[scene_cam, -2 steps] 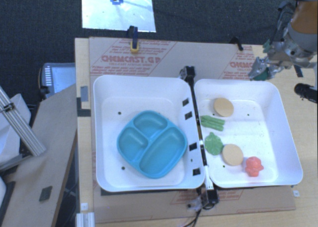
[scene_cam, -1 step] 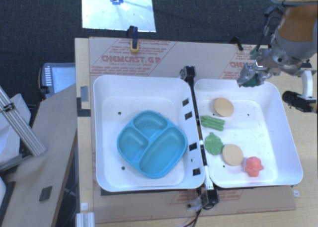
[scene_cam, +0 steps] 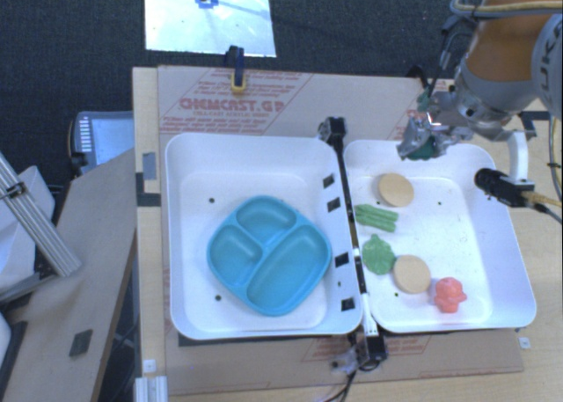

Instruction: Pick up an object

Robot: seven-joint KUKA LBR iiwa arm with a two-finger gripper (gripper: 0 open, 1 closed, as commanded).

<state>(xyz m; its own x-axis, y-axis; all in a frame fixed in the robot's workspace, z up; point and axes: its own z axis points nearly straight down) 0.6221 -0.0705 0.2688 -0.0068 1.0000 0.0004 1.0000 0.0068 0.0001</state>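
Up at the right bin's [scene_cam: 493,215] far rim, the gripper [scene_cam: 424,142] hangs with something small and dark green [scene_cam: 426,149] at its fingertips; whether it is truly pinched, or how wide the jaws stand, I cannot tell. Below lie two tan discs [scene_cam: 396,189] [scene_cam: 412,274], a ridged green bean pod [scene_cam: 376,216], a leafy green piece [scene_cam: 378,255] and a knobbly pink lump [scene_cam: 449,294]. A glossy blue divided plate [scene_cam: 268,254] sits in the left bin [scene_cam: 193,171].

Bare white floor spans the right bin [scene_cam: 493,242] along its right side; toy foods crowd its left.
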